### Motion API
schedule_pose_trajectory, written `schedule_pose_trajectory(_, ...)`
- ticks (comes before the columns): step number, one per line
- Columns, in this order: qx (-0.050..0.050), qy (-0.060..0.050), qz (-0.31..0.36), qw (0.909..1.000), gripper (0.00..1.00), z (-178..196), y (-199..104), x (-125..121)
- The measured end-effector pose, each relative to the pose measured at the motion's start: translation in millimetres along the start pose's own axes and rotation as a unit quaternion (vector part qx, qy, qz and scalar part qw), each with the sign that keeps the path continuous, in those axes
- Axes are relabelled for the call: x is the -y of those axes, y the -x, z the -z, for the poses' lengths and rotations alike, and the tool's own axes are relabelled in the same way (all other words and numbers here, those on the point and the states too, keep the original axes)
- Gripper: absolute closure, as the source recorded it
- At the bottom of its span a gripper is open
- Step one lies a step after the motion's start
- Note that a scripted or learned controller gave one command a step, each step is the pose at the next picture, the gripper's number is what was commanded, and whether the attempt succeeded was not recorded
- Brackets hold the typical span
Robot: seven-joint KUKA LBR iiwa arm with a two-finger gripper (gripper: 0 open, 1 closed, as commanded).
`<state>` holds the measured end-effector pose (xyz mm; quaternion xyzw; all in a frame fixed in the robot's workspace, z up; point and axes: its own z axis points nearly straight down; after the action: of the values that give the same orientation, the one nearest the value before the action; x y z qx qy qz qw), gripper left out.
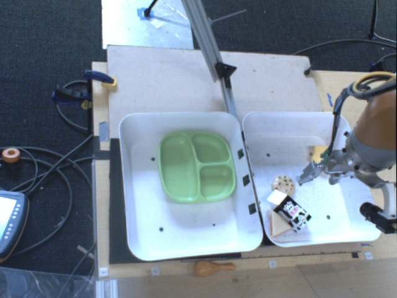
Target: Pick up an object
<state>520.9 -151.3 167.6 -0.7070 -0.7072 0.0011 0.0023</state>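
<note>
A: Quick one. Where's the gripper [313, 171]?

B: Low inside the right bin [273, 129], near its middle. The arm [372, 135] reaches in from the right. Fingers look slightly apart and nothing sits between them, so it holds nothing.

A: Candidates to pick?

B: All in the right bin's near-left corner. A round speckled cookie-like piece [283, 183] lies just left of and below the gripper. A small black-and-white carton with a cow pattern [291, 212] lies nearer the front wall, and a tan wedge [279, 224] lies against it, partly under it. A yellowish item [318, 152] lies just behind the gripper, partly hidden; can't tell what it is.

A: Why clustered there?

B: Probably just where they landed. My guess is that crowding makes a clean grasp harder: closing on the carton could catch the wedge too.

A: The left bin [142, 166]?

B: It holds a green divided tray [197, 166], lying flat in the centre, well apart from the gripper. Too wide and shallow for these fingers, I'd judge.

A: Progress?

B: Early. Nothing lifted yet; the cookie-like piece is the closest target.
</note>
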Motion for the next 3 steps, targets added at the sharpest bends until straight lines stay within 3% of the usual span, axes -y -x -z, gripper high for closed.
schedule_pose_trajectory(2,0.0,0.003,0.0,1.0,0.0,-77,1,2)
schedule_pose_trajectory(3,0.001,0.006,0.0,1.0,1.0,-64,1,0)
